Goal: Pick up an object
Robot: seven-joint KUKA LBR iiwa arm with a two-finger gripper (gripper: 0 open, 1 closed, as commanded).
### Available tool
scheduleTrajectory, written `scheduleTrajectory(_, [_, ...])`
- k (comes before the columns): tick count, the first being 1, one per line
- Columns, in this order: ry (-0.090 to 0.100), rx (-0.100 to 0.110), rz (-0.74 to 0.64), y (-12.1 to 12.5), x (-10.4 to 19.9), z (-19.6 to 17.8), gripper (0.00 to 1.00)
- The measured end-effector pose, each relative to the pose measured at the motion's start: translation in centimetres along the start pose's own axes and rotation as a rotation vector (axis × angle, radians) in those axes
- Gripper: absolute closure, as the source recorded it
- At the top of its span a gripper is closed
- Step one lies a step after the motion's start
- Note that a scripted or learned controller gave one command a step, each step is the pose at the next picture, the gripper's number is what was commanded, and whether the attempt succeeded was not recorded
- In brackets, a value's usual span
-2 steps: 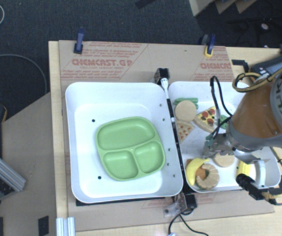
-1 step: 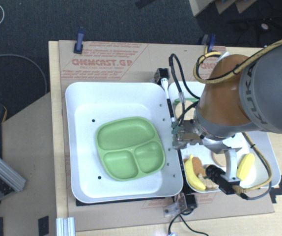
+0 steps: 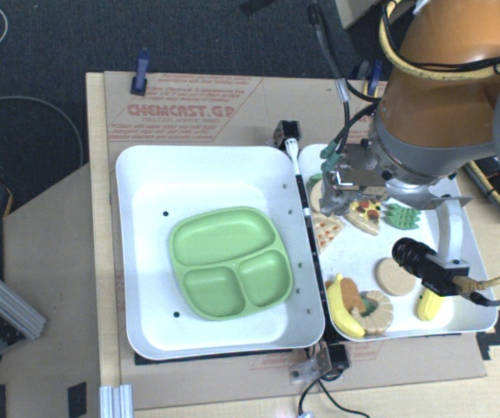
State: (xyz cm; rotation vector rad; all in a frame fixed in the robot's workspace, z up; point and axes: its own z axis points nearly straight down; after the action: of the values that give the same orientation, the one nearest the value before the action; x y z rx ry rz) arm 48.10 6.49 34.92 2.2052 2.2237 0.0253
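Toy pizza slice [image 3: 326, 230] lies in right bin [image 3: 459, 320]; board [image 3: 180, 103] reads "CHEMCAST".

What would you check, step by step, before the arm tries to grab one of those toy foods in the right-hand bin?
1. Gripper is over the right bin: ok.
2. Something lies close beneath it: ok, the pizza slice.
3. Fingers open: cannot tell, the wrist hides them.
4. Nothing held already: cannot tell.
5. Target stands apart from its neighbours: not ok, another toy crowds the slice, and the banana touches a round toy.
6. Green tray is out of the way in the left bin: ok.
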Motion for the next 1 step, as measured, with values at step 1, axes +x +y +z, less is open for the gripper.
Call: scheduleTrajectory(1, [-0.004,0.022,0.011,-0.27,-2.61,3.55,1.0])
